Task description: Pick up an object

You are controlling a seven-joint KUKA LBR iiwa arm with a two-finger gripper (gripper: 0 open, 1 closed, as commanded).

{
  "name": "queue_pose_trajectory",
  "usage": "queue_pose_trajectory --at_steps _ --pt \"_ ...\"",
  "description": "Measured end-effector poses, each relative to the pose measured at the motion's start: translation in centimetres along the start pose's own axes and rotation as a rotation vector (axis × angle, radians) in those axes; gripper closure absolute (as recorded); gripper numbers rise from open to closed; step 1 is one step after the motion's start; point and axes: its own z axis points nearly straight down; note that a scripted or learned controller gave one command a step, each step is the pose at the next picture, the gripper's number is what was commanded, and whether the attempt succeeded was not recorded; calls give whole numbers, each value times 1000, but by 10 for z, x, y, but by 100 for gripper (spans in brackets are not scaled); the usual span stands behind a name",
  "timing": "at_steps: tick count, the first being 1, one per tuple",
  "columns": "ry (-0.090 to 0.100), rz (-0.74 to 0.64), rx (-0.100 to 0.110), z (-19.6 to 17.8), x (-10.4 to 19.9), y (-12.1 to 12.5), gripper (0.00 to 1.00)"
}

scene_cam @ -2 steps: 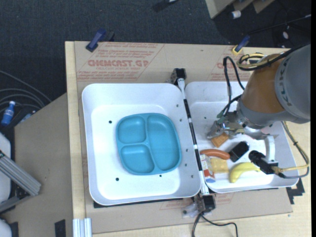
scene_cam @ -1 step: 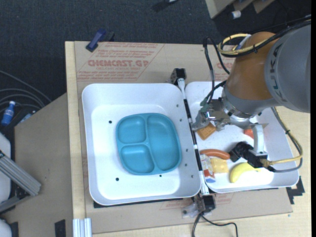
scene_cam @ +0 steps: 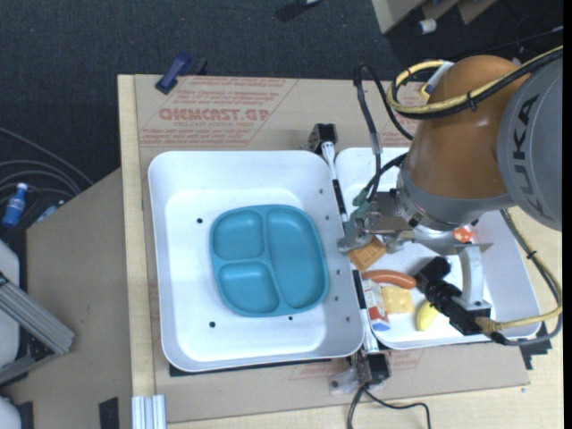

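My gripper (scene_cam: 357, 232) hangs over the left edge of the right bin (scene_cam: 514, 266), close to the wall between the two bins. Just below it lies a brown, bread-like piece (scene_cam: 366, 256); whether the two touch I cannot tell. Toward the bin's front lie a red-orange sausage (scene_cam: 394, 279), a yellow cheese block (scene_cam: 399, 302), a small yellow banana (scene_cam: 427, 317) and a small printed packet (scene_cam: 376, 312). A bit of orange-red (scene_cam: 462, 235) peeks out under the arm. The arm's grey and orange body (scene_cam: 465, 141) hides the rest of this bin.
The left bin (scene_cam: 179, 204) holds a blue divided plate (scene_cam: 266, 259) in its middle, with bare white floor around it. A blue object (scene_cam: 173, 72) lies on the board beyond the bins. Cables run along the bench's left and front.
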Motion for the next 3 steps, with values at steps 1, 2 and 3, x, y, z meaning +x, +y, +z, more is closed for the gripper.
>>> queue_pose_trajectory --at_steps 1,2,3 --pt "0 1 1 6 -61 4 100" --pt "0 0 -1 -4 -50 0 100" --pt "-1 2 -2 -4 -63 4 100"
